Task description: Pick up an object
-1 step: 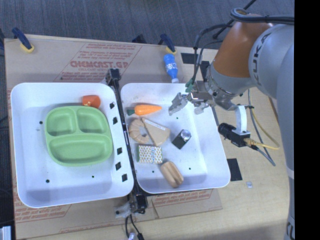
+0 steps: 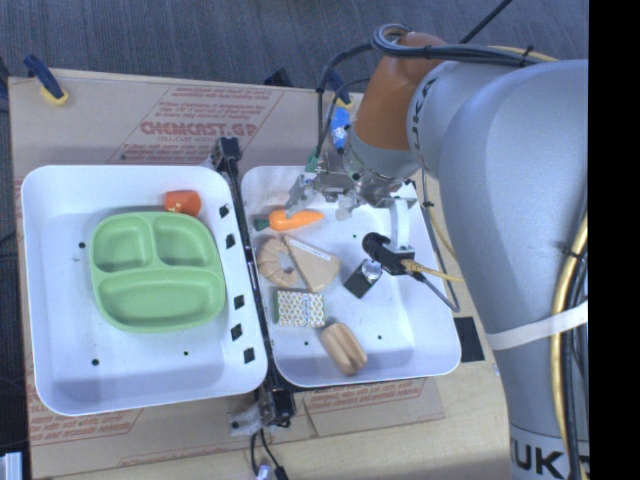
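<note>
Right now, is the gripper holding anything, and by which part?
Cannot be told. The gripper sits right above the orange carrot-shaped toy at the far end of the right white bin, but no object shows between its fingers.

Arm (image 2: 500, 168): cut off by the right and bottom edges; its bulk hides the right bin's (image 2: 420, 353) far right rim. Gripper (image 2: 335, 190), beside the carrot (image 2: 296, 220): finger state indistinct. Cardboard print: partly under the bins.
</note>
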{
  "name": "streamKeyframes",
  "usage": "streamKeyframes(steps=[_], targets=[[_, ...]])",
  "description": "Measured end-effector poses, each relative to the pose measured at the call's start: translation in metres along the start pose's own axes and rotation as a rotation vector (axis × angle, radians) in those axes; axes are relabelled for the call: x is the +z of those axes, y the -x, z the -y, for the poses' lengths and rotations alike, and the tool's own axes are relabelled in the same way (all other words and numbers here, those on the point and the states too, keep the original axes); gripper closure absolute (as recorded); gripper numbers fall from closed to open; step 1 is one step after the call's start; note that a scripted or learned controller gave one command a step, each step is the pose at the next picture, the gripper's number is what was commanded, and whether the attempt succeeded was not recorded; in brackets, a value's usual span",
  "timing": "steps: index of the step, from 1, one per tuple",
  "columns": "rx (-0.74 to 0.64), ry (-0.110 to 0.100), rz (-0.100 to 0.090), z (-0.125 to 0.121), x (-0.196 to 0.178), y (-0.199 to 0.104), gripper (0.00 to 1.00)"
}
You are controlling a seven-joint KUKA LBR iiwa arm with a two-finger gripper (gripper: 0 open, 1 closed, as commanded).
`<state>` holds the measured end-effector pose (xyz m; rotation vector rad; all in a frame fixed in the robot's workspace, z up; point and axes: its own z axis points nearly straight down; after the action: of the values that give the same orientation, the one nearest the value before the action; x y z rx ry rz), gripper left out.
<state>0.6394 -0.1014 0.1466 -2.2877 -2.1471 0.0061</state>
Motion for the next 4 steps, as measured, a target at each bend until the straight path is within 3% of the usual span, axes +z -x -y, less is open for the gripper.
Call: streamKeyframes(steps=[1, 2, 3, 4], targets=[[0.102, 0.000, 0.000, 0.013, 0.056, -0.008, 0.00], [0.098, -0.002, 0.000, 0.013, 0.045, -0.008, 1.00], [0.098, -0.002, 0.000, 0.013, 0.045, -0.008, 0.00], [0.468, 0.001, -0.001, 0.007, 0.055, -0.004, 0.00]])
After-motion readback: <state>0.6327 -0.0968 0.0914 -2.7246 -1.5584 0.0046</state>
